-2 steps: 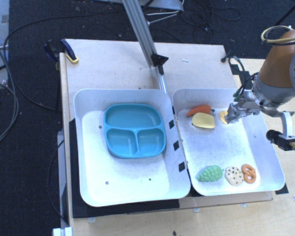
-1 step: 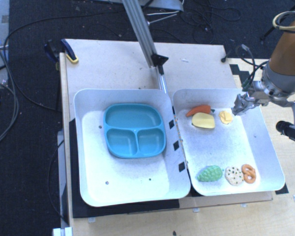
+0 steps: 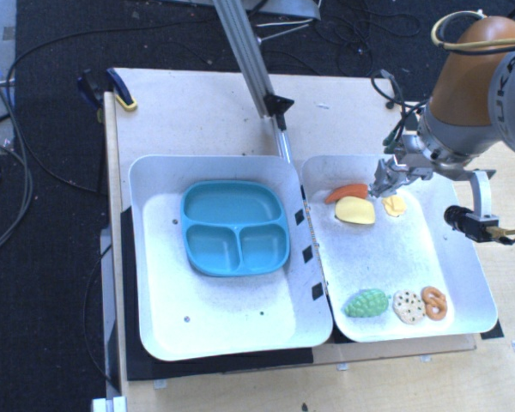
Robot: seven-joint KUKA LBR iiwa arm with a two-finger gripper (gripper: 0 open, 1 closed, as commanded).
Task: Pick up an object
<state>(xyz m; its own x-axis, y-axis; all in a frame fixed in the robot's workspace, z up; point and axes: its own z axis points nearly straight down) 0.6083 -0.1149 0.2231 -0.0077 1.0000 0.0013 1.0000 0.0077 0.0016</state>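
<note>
Hovering low over the right bin (image 3: 463, 273), the hand (image 3: 384, 181), finger state indeterminable, sits between yellow piece (image 3: 355, 211) and small yellow item (image 3: 395, 205), apparently positioned for a grasp.

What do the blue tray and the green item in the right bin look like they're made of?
The blue tray looks like moulded plastic: one even colour, smooth matte surface, rounded dividers forming three compartments. The green item appears to be a toy food piece, probably plastic or rubber, with a bumpy surface; the view is too coarse to tell which.
</note>
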